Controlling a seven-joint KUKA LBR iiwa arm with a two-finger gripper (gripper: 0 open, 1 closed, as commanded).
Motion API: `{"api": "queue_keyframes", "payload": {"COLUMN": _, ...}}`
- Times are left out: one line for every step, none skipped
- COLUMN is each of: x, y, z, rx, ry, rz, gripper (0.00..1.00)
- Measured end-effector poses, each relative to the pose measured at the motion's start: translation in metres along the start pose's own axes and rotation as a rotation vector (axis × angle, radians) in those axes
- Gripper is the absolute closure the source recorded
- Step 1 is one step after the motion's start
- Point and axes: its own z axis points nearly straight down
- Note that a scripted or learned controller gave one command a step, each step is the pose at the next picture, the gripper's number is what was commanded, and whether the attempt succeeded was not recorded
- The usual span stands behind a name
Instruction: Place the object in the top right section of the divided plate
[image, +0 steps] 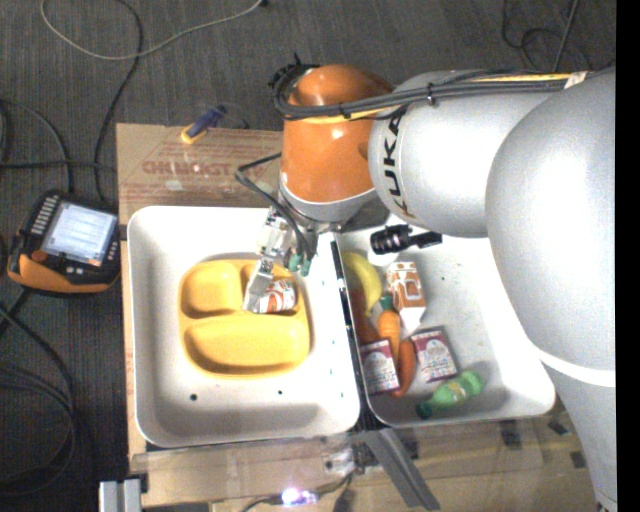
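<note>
Reaching in from the right of the camera view, my gripper (264, 283) hangs over the top right section of the yellow divided plate (240, 345) in the left bin (150, 400). A small red-and-white object (278, 296) sits between my fingers, in that section. The right bin (500, 395) holds a banana (364, 276), a carrot (390, 327) and cartons (434, 355).
</note>
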Motion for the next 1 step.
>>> {"api": "queue_keyframes", "payload": {"x": -0.0296, "y": 0.0213, "z": -0.1037, "rx": 0.001, "ry": -0.001, "rz": 0.165, "gripper": 0.00}}
